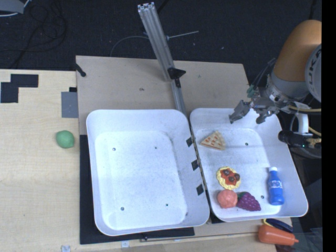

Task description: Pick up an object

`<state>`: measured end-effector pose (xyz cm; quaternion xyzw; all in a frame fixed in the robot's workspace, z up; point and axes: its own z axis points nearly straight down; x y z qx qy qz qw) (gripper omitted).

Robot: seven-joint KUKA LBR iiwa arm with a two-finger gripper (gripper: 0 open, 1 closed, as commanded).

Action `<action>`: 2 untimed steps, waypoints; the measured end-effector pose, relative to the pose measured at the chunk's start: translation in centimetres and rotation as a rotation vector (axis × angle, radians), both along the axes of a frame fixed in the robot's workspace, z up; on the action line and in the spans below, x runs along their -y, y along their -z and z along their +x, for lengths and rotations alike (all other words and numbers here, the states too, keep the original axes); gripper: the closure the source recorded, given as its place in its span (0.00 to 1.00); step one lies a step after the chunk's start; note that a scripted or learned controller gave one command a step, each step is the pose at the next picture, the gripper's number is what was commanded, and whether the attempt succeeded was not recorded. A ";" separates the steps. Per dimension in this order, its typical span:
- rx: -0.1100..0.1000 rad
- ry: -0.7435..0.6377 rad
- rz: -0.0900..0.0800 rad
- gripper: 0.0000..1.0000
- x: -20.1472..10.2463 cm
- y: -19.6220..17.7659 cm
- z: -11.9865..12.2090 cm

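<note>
Currently hovering my gripper (251, 112) spread wide, nothing between its fingers, over the right bin (294, 161) far rim | pizza slice (213, 140) lying nearest, just toward the bin's middle | aiming there, likely.

Open pincer (250, 115) hovers empty over right bin (294, 206) — pizza slice (213, 140) below.

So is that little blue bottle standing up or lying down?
Lying down. The blue bottle rests flat on the floor of the right bin, white cap pointing toward the far rim.
</note>
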<state>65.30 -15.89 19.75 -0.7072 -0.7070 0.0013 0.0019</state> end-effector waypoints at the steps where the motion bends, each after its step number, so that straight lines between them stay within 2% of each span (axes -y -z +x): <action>1: 0.000 -0.002 0.000 0.00 -0.3 4.4 -0.6; 2: 0.007 -0.002 0.000 0.00 -0.4 10.4 -0.3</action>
